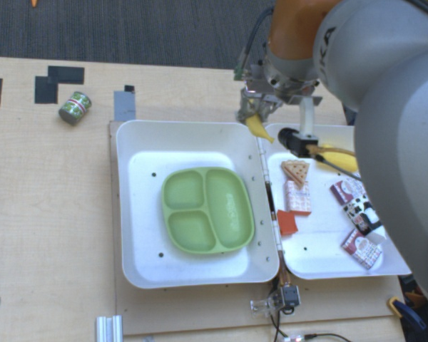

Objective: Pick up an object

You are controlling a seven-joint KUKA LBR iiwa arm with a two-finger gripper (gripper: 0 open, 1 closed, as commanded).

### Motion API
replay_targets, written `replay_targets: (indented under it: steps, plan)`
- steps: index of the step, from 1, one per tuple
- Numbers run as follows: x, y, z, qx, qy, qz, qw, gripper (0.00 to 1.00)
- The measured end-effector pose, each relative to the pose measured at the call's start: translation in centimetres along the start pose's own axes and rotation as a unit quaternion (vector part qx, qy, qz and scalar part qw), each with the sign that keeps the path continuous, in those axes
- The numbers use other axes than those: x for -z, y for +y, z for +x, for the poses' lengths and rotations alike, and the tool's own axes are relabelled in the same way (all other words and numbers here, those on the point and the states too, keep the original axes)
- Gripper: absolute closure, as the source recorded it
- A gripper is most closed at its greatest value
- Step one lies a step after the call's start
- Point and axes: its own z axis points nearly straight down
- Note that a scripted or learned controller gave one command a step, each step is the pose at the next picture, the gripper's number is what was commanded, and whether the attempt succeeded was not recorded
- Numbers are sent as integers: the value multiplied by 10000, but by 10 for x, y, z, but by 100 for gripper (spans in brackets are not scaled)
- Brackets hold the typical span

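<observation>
My gripper [257,117] hangs over the far end of the wall between the two bins. A small yellow curved piece [257,128] sticks out below its fingers, and they are shut on it. It hangs just above the bins' rims. In the right bin [321,262] lie a yellow banana [337,159] with a black end, a triangular tan wedge [294,169], a pink wafer [297,197] and a red piece [287,223].
The left bin [139,191] holds a green divided plate [205,209]. Small printed cartons [362,248] lie along the right bin's right side, partly under the arm. On the bench to the left are a small can [75,107], a grey block [125,105] and black patches.
</observation>
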Motion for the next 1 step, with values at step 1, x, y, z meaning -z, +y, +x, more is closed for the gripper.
replay_targets:
  steps: [1]
  plan:
    - [-25, 0, 36, 0, -4, 11, 10000, 100]
